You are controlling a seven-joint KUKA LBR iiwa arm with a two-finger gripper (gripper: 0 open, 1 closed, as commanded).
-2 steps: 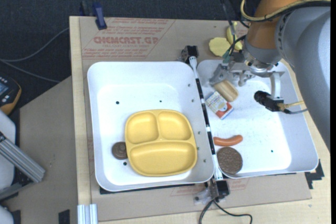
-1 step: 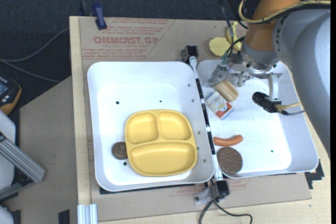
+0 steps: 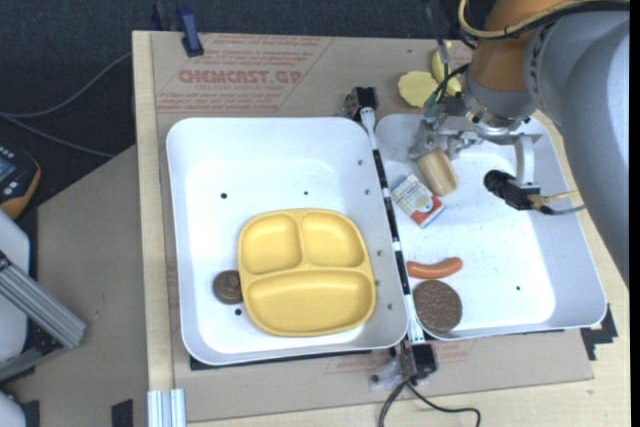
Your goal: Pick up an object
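Observation:
My gripper (image 3: 440, 143) hangs over the far left part of the right bin (image 3: 560, 310). A tan cylinder (image 3: 438, 174) lies tilted right under its tip, touching or nearly touching it. Just left of the cylinder a small white and red carton (image 3: 418, 199) rests against the bin's left wall. Nearer the front lie an orange sausage (image 3: 435, 267) and a round brown cookie (image 3: 438, 305).
The left bin (image 3: 200, 165) holds a yellow divided plate (image 3: 305, 271) and a small brown disc (image 3: 228, 287) beside it. A yellow item (image 3: 414, 88) lies on the board behind the right bin. The arm covers the right bin's far right side.

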